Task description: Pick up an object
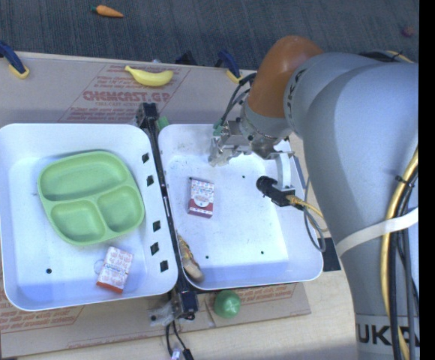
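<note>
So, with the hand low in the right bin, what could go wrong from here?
1. The hand sits near the right bin's far wall, away from the small red box, so closing there may grab nothing.
2. The box lies flat, which may make it slip from a grasp.
3. The arm's cable hangs over the bin and might snag.

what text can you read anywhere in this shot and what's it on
"CHEMCAST GP", red print on the brown cardboard sheet under the bins.
"UKU", partial white letters on the grey arm base.
Small red-and-white box in right bin: print too small.
Small red-and-white box in left bin: blurred.
</note>
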Tool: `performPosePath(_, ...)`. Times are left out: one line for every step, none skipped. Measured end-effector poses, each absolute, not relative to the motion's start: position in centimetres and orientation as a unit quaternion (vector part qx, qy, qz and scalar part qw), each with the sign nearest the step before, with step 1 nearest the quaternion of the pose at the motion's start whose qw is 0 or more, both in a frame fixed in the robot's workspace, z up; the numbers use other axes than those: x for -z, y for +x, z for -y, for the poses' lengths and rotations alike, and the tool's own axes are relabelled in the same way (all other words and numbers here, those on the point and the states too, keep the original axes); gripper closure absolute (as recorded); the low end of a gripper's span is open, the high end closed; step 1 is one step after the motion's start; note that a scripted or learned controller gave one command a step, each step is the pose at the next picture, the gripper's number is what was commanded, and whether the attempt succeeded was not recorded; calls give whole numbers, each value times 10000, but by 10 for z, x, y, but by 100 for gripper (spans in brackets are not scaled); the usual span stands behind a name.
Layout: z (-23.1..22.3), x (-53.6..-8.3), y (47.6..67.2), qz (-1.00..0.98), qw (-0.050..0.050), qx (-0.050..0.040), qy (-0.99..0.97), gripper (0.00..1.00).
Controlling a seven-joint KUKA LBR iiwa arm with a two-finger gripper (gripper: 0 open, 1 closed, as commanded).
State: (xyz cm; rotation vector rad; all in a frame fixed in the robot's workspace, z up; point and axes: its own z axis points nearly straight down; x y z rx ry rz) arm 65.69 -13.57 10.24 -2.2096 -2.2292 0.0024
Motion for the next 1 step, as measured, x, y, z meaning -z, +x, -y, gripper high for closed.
performPosePath(52,-210,657,7093,6,10,-7049,100)
